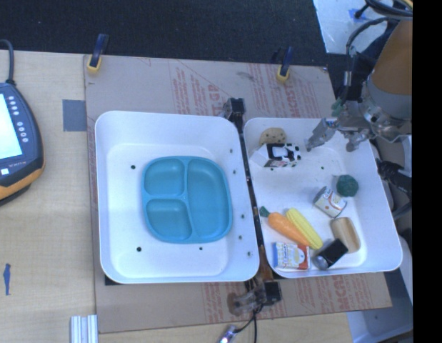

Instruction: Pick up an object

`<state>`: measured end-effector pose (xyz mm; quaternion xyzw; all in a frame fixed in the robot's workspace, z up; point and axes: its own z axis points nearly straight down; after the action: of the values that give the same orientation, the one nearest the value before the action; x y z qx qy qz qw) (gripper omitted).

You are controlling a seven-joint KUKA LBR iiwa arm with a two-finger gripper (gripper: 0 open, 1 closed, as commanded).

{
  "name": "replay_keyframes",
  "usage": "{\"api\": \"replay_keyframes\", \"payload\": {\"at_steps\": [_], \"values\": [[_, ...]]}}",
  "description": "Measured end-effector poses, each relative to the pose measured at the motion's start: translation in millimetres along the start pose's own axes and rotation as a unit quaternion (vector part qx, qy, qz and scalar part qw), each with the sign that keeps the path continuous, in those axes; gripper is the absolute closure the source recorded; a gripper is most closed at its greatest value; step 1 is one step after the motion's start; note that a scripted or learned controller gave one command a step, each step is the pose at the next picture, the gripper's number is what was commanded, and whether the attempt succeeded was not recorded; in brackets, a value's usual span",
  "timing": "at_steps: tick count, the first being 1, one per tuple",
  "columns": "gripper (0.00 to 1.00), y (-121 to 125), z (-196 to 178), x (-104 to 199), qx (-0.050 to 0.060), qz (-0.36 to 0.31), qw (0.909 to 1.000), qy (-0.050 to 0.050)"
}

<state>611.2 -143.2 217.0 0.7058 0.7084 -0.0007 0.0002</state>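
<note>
Tool: the tool (pixel 337 138) hung over the back right part of the right bin (pixel 378 191), its two fingers spread wide with nothing between them, one finger (pixel 317 136) pointing toward the middle of the bin and the other toward the right rim.
Arm: the grey arm (pixel 392 70) with its orange band came in from the upper right, cables looped above it.
Nearest things: a black-and-white toy (pixel 281 155) lay just left of the tool near the bin's back, with a tan cookie (pixel 275 134) right behind it.
Middle of right bin: a dark green ball (pixel 346 185) sat below the tool, and a small grey and white box (pixel 329 202) lay just beside it on its near left.
Front of right bin: an orange carrot (pixel 283 226) and a yellow corn cob (pixel 304 226) lay side by side, touching; a tan block (pixel 346 234) and a black block (pixel 332 254) lay to their right; a small carton (pixel 290 255) rested at the front rim.
Left bin: the left bin (pixel 113 191) held a blue divided plate (pixel 186 199) near its middle, well apart from the tool.
Table: the table (pixel 49 220) carried brown cardboard (pixel 199 84) under both bins, held at the back by two clamps (pixel 97 54).
Far left: a handheld control pad (pixel 12 140) with a screen lay on the table's left edge.
</note>
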Motion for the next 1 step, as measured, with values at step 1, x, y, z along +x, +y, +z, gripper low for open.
{"api": "replay_keyframes", "payload": {"at_steps": [1], "values": [[0.00,-54.8,77.5,26.1,0.003,0.000,1.0000,0.001]]}}
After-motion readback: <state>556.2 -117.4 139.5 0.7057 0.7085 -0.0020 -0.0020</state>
